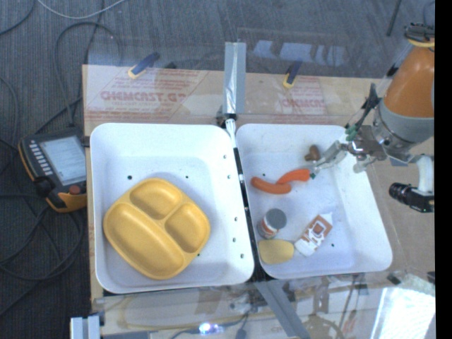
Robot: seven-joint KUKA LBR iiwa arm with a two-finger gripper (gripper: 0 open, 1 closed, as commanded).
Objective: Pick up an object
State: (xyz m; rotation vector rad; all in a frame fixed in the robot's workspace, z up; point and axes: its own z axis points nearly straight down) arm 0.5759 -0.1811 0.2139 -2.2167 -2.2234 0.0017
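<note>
Dark grey carpet (pixel 176 20) covers the floor, with thin cables (pixel 63 13) looping across it at eleven o'clock. A light wooden bench top (pixel 198 94) sits at the center. At nine o'clock, a handheld control pendant (pixel 55 167) lies on the carpet.

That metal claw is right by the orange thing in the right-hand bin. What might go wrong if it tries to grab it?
The orange curved object is thin and lies flat, so the gripper may slip off its end. The small brown piece sits close by and might get bumped. The object also lies near the bin wall, so a push could wedge it there.
</note>
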